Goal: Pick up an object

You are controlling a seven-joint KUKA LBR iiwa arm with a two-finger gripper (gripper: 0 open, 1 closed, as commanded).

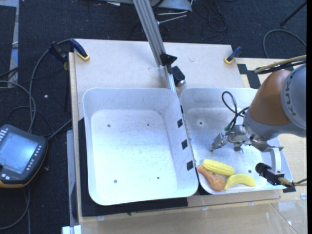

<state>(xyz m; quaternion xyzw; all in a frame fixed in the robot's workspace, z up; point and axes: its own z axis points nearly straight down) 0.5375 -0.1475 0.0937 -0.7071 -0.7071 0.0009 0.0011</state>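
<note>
Down at the lower right of the frame, three small toy foods sit huddled against the near rim of the right bin (204, 106): a yellow corn cob (219, 167), a yellow banana (240, 180) and an orange carrot-ish piece (212, 178). They look like light, hollow plastic to me, stiff and a bit slick, so nothing fragile, but my guess is they'd squirt out of a sloppy pinch. The corn touches the orange piece and sits just beside the banana, so there's not much finger room between them.

If I were picking, I'd go for the corn across its short width near the middle, since it sits on top of the pile and its upper side faces open bin floor. The banana's curve makes it a trickier grab, and it lies right against the rim.

The gripper (220, 141) hangs just above the pile, toward the middle of the right bin, at the end of the grey arm with its orange band (273, 99). I honestly can't tell how its jaws are set, too small and cluttered with cable. Nothing visible between them.

Surface-wise, both bins are smooth white plastic with speckles, shallow with sloped walls, so things will slide. The left bin (131, 145) has lots of open floor. Around it all: a pale bench (122, 62), a slanted aluminium pole (151, 28) at top centre, and a teach pendant (19, 155) on the dark floor at left.
</note>
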